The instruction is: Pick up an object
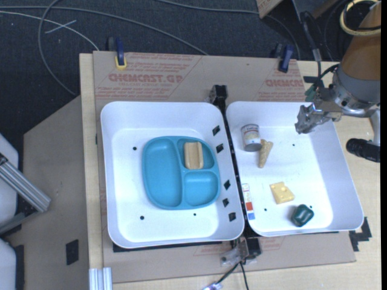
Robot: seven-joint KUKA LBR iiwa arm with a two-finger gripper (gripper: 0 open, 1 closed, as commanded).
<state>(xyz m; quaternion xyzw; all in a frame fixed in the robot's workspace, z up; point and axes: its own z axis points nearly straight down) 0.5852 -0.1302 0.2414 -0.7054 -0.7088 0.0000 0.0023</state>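
Note:
The right bin (pixel 338 162) holds a small silver can (pixel 250 136), a tan cone-shaped piece (pixel 265 153), a yellow cheese-like wedge (pixel 281 193), a dark green lump (pixel 302 215) and a thin white stick with red and blue marks (pixel 248 201). My gripper (pixel 306 121) hangs over the bin's upper right part, to the right of the can and apart from every object. Nothing shows between its fingers.
The left bin (pixel 121 162) bears a blue divided plate (pixel 179 172) with a tan bread-like block (pixel 193 155) in its upper right compartment. Black clips (pixel 218 93) run along the seam between the bins. Blue clamps (pixel 120 53) hold the cardboard at the back.

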